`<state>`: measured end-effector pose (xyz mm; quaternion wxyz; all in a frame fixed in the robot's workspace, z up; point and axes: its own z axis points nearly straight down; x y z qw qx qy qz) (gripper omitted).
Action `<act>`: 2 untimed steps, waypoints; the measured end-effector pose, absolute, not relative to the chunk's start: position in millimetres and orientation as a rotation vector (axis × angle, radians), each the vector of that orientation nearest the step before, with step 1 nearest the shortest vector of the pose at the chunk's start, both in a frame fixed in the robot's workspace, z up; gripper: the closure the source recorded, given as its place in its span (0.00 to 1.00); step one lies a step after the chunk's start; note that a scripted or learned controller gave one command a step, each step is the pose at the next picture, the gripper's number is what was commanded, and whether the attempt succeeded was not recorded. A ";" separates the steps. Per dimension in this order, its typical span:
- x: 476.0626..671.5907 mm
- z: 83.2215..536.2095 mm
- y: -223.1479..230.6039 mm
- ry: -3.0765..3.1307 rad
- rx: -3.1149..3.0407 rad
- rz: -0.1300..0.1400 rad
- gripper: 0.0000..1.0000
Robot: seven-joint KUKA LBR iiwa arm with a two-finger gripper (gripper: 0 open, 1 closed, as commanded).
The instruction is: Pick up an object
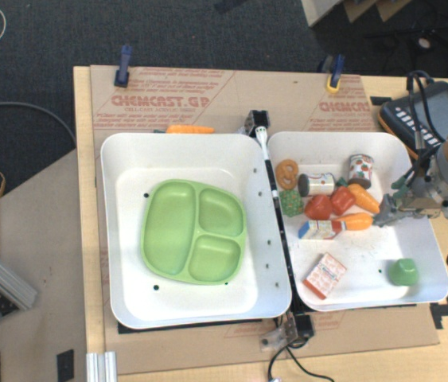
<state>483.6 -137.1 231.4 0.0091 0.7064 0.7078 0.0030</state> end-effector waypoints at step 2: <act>485.0 251.8 -137.4 2.209 2.200 0.012 1.00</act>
